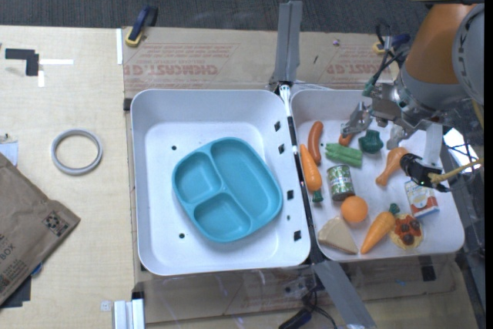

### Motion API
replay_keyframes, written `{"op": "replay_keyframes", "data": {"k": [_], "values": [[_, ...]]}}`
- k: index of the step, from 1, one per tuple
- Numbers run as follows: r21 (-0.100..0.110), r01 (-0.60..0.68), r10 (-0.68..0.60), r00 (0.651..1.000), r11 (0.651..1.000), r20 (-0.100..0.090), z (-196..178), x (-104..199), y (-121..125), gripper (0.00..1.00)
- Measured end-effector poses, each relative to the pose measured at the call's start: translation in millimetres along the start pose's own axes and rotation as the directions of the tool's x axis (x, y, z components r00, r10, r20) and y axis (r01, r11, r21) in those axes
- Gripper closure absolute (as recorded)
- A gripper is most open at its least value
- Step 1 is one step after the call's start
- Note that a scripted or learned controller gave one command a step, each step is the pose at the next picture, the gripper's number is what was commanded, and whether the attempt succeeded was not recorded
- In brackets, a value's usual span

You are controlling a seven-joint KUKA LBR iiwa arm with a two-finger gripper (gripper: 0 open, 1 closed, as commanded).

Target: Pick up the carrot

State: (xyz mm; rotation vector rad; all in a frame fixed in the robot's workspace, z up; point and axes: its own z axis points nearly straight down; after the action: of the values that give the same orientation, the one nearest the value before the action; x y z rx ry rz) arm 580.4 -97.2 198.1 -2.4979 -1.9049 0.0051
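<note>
White plastic walled the right bin (454, 231), where the grey arm (443, 50) hung over the far end. Its claw (377, 123) hovered above the toy food, and whether it was open or closed I couldn't tell. The carrot (377, 231) (long axis slanting, tip toward the near-left) lay near the front wall, well apart from the claw, beside the orange (354, 209).

The arm (454, 35) is grey with a broad orange band above the wrist, and a yellow-edged ring tops that band. Black cables loop along its side. The wrist is metallic grey, ending in the gripper (376, 123) with slim silvery fingers
</note>
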Motion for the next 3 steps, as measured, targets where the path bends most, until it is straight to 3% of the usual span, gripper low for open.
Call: {"op": "replay_keyframes", "data": {"k": [1, 2, 3], "values": [[-0.001, 0.168, -0.168, 0.986, 0.986, -0.002, 107.5, -53.4, -71.2, 0.0], [0.0, 0.175, -0.175, 0.985, 0.985, -0.002, 107.2, -25.4, -100.0, 0.0], [0.0, 0.171, -0.171, 0.985, 0.985, -0.002, 98.9, -26.6, -99.5, 1.0]]}}
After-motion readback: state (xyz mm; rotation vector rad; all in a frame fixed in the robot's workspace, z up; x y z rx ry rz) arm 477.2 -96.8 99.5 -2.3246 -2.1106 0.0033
